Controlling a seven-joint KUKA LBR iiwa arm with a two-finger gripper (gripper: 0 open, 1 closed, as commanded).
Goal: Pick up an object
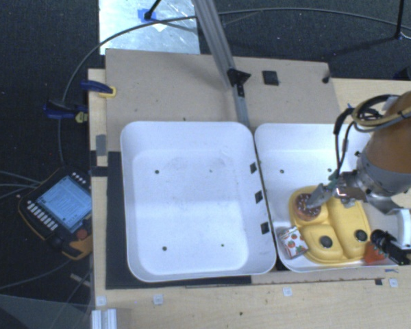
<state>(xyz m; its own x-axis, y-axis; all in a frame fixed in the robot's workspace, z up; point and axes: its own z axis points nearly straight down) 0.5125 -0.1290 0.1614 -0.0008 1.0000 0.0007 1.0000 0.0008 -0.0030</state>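
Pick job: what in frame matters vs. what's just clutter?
Job:
- gripper, low over the right bin's objects
- yellow toy
- round brown-topped item
- small printed packet
- right bin

Clutter:
- left bin
- handheld pendant off the bench
- blue clamps

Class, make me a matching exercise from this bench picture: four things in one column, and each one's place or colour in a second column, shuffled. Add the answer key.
Things
1. yellow plastic toy
2. blue-screened handheld pendant
3. left bin
4. round brownish item

Places or colours
A. on the dark floor, left of the bench
B. white, with small dark dots on its bottom
C. front of the right bin
D. touching the yellow toy's left end

Pairs: 1-C, 2-A, 3-B, 4-D
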